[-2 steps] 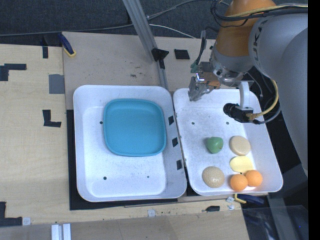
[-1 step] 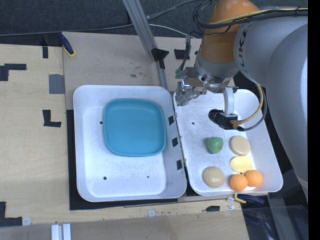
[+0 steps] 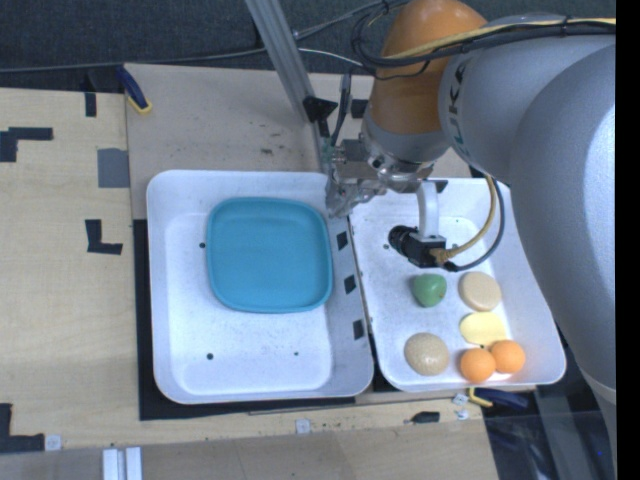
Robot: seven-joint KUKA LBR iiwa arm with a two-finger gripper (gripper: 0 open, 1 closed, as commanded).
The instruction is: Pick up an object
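Observation:
My gripper (image 3: 342, 196) hangs over the top of the divide between the two bins, at the upper right corner of the blue plate (image 3: 268, 254) that lies in the left bin (image 3: 180, 298). In the right bin (image 3: 525, 298), well below and to the right of the gripper, sit a green lump (image 3: 429, 289), a beige round piece (image 3: 480, 290), a pale yellow piece (image 3: 483, 327), a tan ball (image 3: 426, 352) and two orange balls (image 3: 478, 365) (image 3: 508, 356). Nothing shows in the gripper's grasp.
The grey arm with its orange band (image 3: 425, 38) covers the upper right of the view and the right bin's far corner. A slanted metal rod (image 3: 285, 48) runs down to the wrist. Bare wooden bench (image 3: 60, 268) lies left of the bins.

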